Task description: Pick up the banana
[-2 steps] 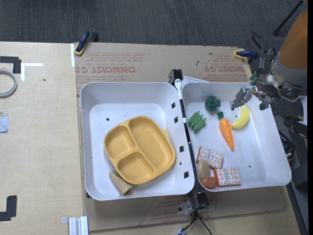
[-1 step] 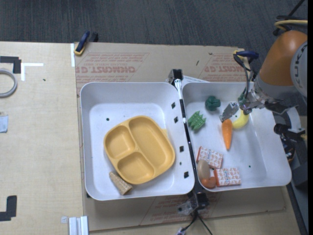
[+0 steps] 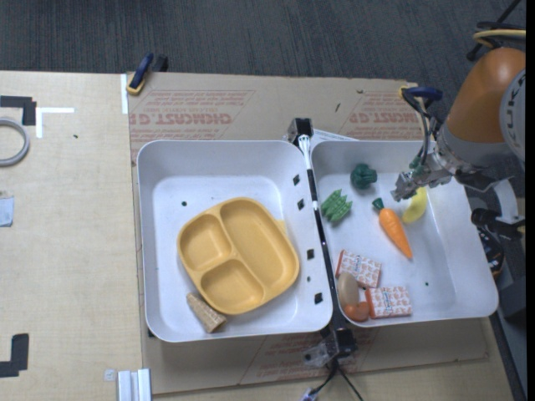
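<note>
The banana (image 3: 415,206) lies in the right bin (image 3: 468,295), toward that bin's two o'clock corner, a small yellow piece just beside the carrot (image 3: 395,232). The gripper (image 3: 411,184) sits directly over the banana's upper end, so that from the gripper the fruit shows toward about five o'clock, close enough that the two overlap in the camera view. Whether they touch cannot be told from this slanted angle, and how wide the gripper stands, or whether it has hold of anything, cannot be told either: the metal parts at its tip blur together against the white bin.

The part of the banana that shows is short and stubby, its long axis running roughly from twelve to six o'clock with a slight lean toward seven. The carrot lies at the banana's seven o'clock, its green top nearly touching the banana's lower left edge and its point trailing off toward five o'clock.

In my judgement the coming move turns on that closeness: the gripper is already above the target and needs almost no sideways travel, but a grasp across the banana's short axis must stay off the carrot's top on the nine o'clock side. A dark green broccoli piece (image 3: 363,176) sits well apart, at the gripper's nine o'clock.
</note>
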Action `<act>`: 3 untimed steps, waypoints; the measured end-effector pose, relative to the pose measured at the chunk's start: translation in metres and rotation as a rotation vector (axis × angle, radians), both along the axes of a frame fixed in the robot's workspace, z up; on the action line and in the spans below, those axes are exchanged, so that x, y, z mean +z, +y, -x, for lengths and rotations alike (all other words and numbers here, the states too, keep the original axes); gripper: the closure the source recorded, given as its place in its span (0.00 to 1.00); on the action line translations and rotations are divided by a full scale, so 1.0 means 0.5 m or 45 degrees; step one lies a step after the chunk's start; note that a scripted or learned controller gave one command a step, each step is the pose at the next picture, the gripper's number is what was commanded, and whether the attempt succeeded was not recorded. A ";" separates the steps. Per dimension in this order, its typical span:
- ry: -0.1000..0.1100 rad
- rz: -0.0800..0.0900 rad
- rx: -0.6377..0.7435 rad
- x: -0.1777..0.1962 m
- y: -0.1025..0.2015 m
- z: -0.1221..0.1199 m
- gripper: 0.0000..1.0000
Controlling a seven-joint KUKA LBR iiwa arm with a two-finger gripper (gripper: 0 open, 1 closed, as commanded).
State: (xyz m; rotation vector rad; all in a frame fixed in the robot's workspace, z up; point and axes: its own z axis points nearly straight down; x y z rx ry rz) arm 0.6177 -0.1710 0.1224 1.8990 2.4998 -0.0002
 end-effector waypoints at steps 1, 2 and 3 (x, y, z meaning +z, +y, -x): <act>0.000 0.000 0.000 0.000 0.000 0.000 0.00; -0.001 0.001 0.252 -0.059 -0.029 -0.053 0.00; -0.005 0.003 0.250 -0.038 -0.029 -0.054 1.00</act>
